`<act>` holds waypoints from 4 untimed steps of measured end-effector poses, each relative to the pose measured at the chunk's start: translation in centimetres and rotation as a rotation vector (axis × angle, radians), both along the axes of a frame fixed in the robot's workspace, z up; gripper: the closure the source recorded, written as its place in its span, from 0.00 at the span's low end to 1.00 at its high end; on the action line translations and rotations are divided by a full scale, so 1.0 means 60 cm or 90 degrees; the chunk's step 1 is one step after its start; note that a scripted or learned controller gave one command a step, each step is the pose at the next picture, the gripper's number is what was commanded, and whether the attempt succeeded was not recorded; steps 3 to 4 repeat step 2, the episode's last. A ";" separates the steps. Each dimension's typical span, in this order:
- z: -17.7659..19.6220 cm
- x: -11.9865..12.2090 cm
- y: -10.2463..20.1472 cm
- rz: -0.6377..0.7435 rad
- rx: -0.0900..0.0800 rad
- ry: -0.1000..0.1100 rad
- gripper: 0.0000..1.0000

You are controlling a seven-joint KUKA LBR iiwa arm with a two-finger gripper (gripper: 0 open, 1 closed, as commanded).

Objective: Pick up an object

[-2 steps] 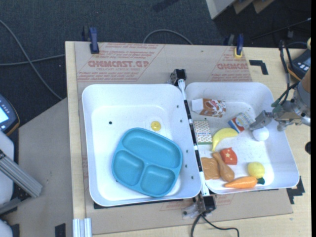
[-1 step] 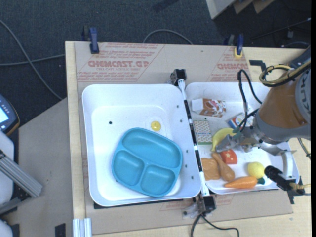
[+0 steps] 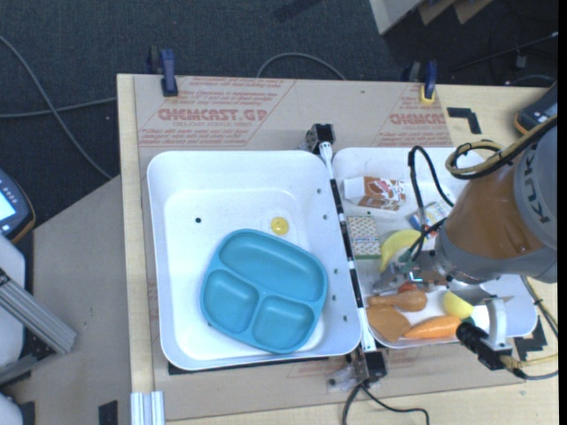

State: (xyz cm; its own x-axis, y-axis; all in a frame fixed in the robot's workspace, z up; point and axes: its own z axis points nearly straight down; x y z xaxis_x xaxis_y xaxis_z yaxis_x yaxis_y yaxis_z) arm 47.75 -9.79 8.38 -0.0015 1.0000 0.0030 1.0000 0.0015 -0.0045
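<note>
Tool (image 3: 409, 271) low in right bin (image 3: 390, 159), its state untellable. Bread roll (image 3: 400, 302) just near of it, long axis left-right; carrot (image 3: 434, 328) nearer.

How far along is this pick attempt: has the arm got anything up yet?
Done: the arm has reached down into the right bin, low over the clutter near the yellow object. In hand: nothing that shows; the gripper is hidden beneath the wrist, so no grasp can be confirmed. Left: securing and lifting an item. The carrot and the packet lie in the bin, and the blue tray sits in the left bin.
</note>
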 end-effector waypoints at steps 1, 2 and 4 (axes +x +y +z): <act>0.019 0.004 -0.004 -0.002 -0.003 -0.005 1.00; 0.178 0.107 0.132 0.007 -0.001 -0.012 1.00; 0.178 0.107 0.132 0.007 -0.001 -0.012 1.00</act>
